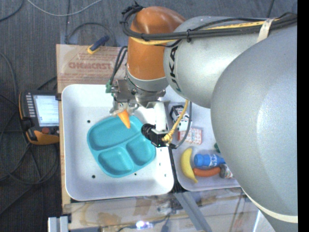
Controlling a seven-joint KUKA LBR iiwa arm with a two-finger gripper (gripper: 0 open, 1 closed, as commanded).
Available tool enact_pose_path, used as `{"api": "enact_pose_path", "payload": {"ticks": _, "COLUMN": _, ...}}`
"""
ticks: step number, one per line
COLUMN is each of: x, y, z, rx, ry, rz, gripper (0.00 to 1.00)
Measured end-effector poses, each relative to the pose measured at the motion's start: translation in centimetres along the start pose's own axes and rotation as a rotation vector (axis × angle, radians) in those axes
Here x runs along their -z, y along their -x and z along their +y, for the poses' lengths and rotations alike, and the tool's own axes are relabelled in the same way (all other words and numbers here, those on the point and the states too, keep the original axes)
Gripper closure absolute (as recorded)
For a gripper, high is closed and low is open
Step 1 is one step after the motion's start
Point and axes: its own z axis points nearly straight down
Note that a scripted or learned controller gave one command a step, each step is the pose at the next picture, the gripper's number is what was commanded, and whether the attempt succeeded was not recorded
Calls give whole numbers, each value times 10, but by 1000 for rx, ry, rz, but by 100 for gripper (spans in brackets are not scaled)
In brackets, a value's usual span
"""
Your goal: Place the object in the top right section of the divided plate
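Observation:
A blue divided plate [120, 148] lies tilted in the left white bin [77, 178], with one large section and two smaller ones. My gripper [123, 111] hangs over the plate's upper edge, below the orange band of the arm. A small orange cone-shaped object [125, 119], like a carrot piece, sticks out from between the fingers and points down at the plate's upper right part. The gripper is shut on it. The wrist hides the upper parts of the fingers.
The right bin [203, 185] holds a yellow banana [187, 164], a blue bottle [208, 159], a red-orange item [206, 172] and a printed packet [192, 136]. A black connector with a yellow cable [151, 135] hangs by the plate's right edge. Cardboard [84, 66] lies behind the bins.

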Motion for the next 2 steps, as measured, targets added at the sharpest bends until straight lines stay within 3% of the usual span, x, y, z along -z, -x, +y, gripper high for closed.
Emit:
{"api": "enact_pose_path", "payload": {"ticks": 1, "x": -33, "y": 25, "z": -46, "rx": 59, "ry": -2, "rz": 0, "gripper": 100}}
{"api": "enact_pose_path", "payload": {"ticks": 2, "x": -139, "y": -12, "z": 14, "rx": -16, "ry": 17, "rz": 5, "gripper": 100}}
